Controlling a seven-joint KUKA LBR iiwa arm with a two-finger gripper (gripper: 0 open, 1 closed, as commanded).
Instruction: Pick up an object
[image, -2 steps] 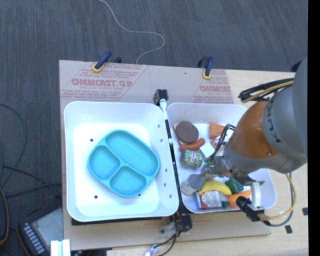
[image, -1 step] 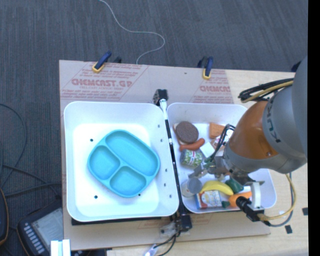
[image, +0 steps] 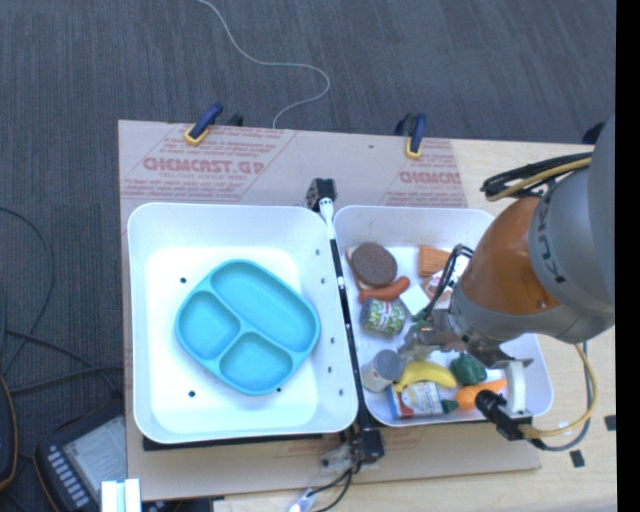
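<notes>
Gripper (image: 428, 335) is lowered into the right bin (image: 350, 300), over the toy food clutter near the green can (image: 383, 317) and banana (image: 425, 374); finger state cannot be told.

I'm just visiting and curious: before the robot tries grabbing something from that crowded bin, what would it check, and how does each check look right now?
1. Claw over the right bin: ok.
2. Claw open or shut: cannot tell, the arm hides it.
3. Anything already held: cannot tell.
4. Targets within reach: ok; green can and banana lie close by.
5. Room around targets: not ok; banana, can, hot dog and brown cookie crowd together.
6. Blue divided plate lies in the left bin, out of the way: ok.
</notes>
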